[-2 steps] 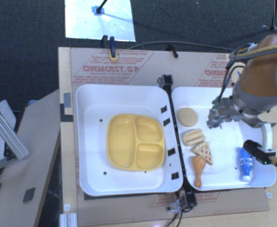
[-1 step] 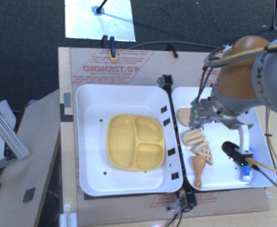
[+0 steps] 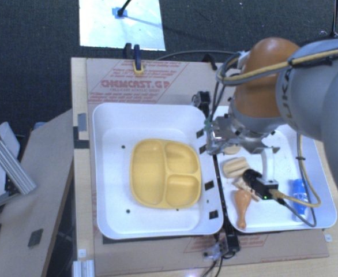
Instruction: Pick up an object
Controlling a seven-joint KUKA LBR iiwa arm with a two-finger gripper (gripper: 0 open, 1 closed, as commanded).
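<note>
My gripper (image 3: 217, 136) hangs over the near-left part of the right bin (image 3: 325, 212), close to the divider between the two bins. Just below it lie a pale tan bread-like piece (image 3: 235, 167) and a smaller pale piece (image 3: 232, 150) that the gripper partly covers. A brown toy drumstick (image 3: 243, 205) lies nearer the front of that bin. A blue object (image 3: 299, 193) rests by the bin's right side. Nothing shows held in the gripper.
The left bin (image 3: 108, 154) holds a yellow divided plate (image 3: 165, 173) near its middle. The grey arm with its orange band (image 3: 267, 74) covers the back of the right bin. A brown board (image 3: 134, 82) lies under both bins.
</note>
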